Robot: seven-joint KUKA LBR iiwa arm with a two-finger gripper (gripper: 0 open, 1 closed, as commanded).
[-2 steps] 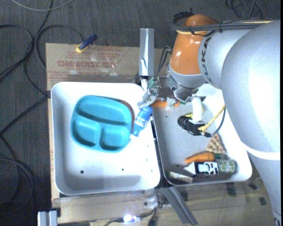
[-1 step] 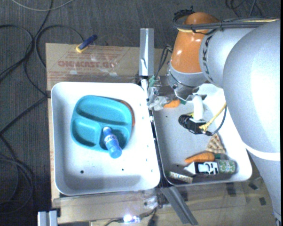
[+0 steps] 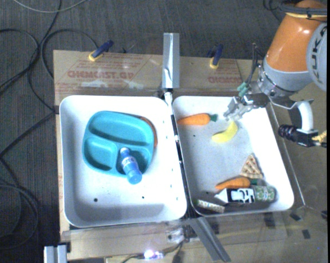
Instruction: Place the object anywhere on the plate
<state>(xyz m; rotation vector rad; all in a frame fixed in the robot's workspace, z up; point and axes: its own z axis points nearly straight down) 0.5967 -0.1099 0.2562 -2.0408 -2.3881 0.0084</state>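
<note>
The hand [image 3: 234, 107] hovers at 1 o'clock of the banana [image 3: 226, 133]; fingers unclear. A bottle [image 3: 130, 166] lies on the plate [image 3: 107, 136].

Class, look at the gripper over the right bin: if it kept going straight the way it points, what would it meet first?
Most likely the banana, lying just below-left of the gripper; depth is hard to judge from above.

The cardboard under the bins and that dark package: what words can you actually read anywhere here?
Red print on the cardboard, left side: too faint and blurred to read for certain.
Red print on the cardboard, right side: cut off, unreadable.
White marks on the dark package: too blurred.
Letters on the arm: cut off at the edge.
</note>
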